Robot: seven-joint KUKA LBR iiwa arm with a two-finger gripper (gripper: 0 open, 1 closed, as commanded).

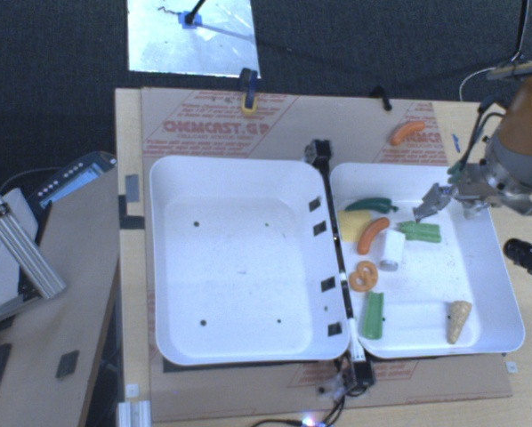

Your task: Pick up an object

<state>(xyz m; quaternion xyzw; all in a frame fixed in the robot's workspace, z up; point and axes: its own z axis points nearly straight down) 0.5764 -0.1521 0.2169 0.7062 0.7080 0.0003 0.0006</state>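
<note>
Green block (419,232) just below grey fingers (432,201), grip state impossible to tell.

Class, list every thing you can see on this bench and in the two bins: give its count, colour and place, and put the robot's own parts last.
White bins: 2, white, side by side on the bench.
Sausage in bin: 1, orange-red, upper left of the right bin.
Sausage on bench: 1, orange, on the cardboard behind the right bin.
Pepper: 1, dark green, near the right bin's back edge.
Yellow piece: 1, yellow, beside the sausage in bin.
Green block: 1, green, middle of the right bin.
White block: 1, white, below the green block.
Pretzel: 1, orange, left side of the right bin.
Green strip: 1, green, front left of the right bin.
Cone: 1, tan, front right of the right bin.
Clamp: 1, blue and yellow, back of the bench.
Gripper: 1, grey, over the right bin above the green block.
</note>
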